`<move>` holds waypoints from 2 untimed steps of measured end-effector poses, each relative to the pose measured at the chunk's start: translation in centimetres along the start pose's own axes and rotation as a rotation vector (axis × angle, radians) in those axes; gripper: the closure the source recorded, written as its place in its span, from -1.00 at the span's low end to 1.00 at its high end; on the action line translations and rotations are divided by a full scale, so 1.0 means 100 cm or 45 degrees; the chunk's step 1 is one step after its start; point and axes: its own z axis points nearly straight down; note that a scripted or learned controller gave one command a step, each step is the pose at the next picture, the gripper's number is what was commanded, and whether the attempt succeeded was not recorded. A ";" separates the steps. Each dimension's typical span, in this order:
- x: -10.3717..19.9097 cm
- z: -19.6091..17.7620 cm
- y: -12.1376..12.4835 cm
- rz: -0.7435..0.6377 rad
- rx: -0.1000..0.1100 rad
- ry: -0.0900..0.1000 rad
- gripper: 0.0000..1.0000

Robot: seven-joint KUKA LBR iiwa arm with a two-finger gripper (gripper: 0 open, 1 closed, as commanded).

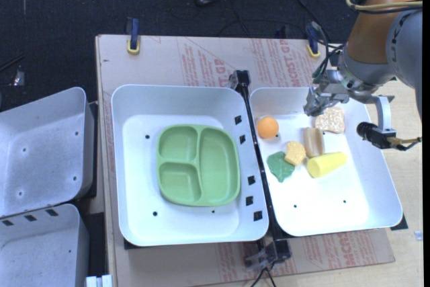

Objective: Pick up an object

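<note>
2 white bins sit side by side on the desk (175, 54). Near the right bin's (349, 212) far edge, the claw (318, 104) hangs over a speckled cracker (330, 121); I cannot tell its grip. An orange ball (267, 127) lies nearby.

An orange ball (267, 128), a green leaf-shaped piece (280, 166), a small yellow chunk (295, 153), a tan roll (312, 142) and a yellow wedge (326, 163) lie clustered in the right bin. A speckled cracker-like square (330, 121) lies just behind them.
</note>
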 end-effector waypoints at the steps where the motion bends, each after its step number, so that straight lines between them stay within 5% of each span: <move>1: 0.002 -0.042 -0.001 -0.001 -0.001 0.000 1.00; 2: 0.002 -0.087 0.000 -0.001 -0.003 -0.001 1.00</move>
